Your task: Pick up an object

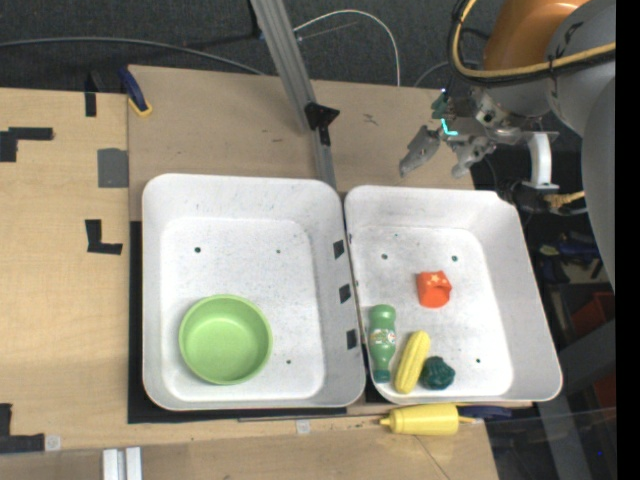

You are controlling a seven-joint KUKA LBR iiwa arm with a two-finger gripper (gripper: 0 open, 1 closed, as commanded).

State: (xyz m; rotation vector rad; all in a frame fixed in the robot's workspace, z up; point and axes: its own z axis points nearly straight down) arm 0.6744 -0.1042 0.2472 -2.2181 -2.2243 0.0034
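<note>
Objects for the pick sit in the right white bin (520,268): small orange-red block (433,289) mid-bin, w/ a green bottle (381,336), yellow banana-shaped toy (411,360) and dark green lump (437,373) at the near edge. Gripper (440,156) hangs above the far rim, jaws apart, nothing held. Approach step, I'd judge; next: descend over the isolated block.
</note>
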